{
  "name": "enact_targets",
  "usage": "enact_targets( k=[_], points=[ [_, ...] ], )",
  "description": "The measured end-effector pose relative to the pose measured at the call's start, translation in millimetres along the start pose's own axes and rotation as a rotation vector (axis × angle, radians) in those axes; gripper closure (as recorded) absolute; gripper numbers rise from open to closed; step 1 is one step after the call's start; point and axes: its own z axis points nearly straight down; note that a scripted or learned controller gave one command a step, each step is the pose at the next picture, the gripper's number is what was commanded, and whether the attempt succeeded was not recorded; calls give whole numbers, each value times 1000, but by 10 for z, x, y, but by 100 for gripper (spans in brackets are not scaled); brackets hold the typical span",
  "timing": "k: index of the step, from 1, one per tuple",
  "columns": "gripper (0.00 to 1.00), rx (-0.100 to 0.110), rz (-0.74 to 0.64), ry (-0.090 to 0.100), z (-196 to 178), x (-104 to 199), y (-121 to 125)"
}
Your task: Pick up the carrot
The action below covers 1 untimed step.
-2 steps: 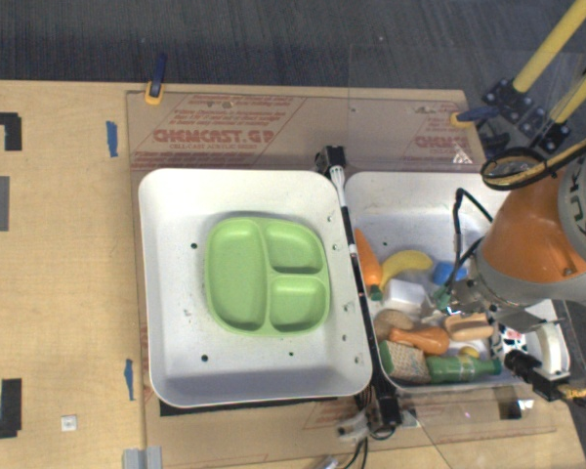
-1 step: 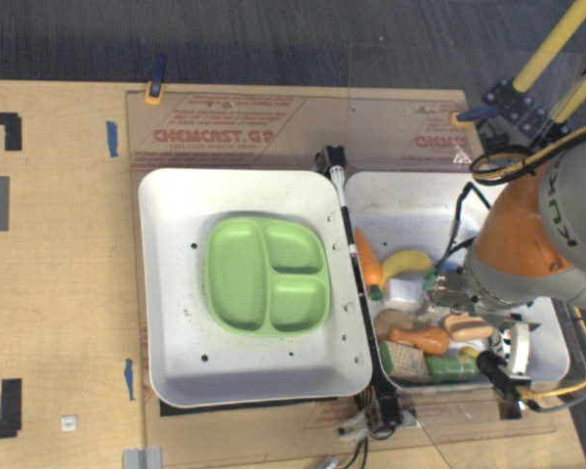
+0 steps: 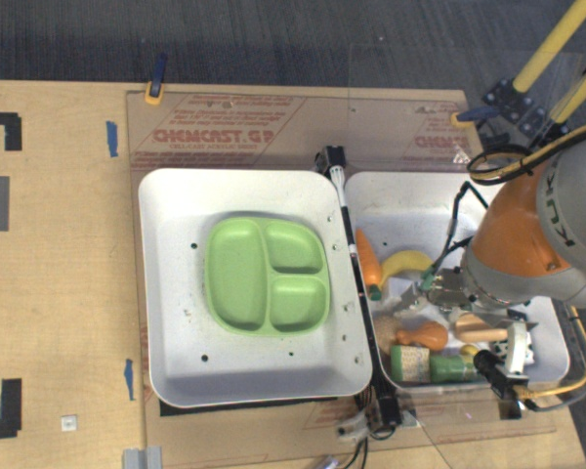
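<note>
- While the arm leans in over the right bin (image 3: 410,189), the carrot (image 3: 368,262) lies along that bin's left wall, slim and orange with a green tip at its near end, pointing roughly front to back; nothing grips it
- The gripper (image 3: 425,296) hangs low in the middle of the right bin, beside the carrot but apart from it; whether the claw is spread or clenched I cannot tell, since wrist and cables cover it
- Big risk, as I judge it: the carrot hugs the wall and the divider between the bins, so a finger may land on the rim instead of sliding down beside it; a shallow bite would roll the carrot rather than lift it
- Second risk: the banana (image 3: 408,262) curves just beside the carrot's near end; a descent slightly off to the right could close on the banana, or on both at once
- Third: the crowd along the front edge; an orange rounded piece (image 3: 422,336) sits near the centre, a green bottle (image 3: 432,365) lies on its side along the front wall, and a pale stick-like piece (image 3: 481,333) rests to the right; the colour of the orange piece could mislead a grasp aimed by hue
- The left bin (image 3: 166,262) carries a green divided plate (image 3: 267,274) at its centre, well apart from the action; no obstacle there
- The arm's own bulk and trailing cables crowd the right bin's right side; approach room looks tight
</note>
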Motion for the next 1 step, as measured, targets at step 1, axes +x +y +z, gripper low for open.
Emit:
enact_targets(
  k=[1],
  points=[
    [0, -1, -314, -2, 6, -517, -47]
  ],
)
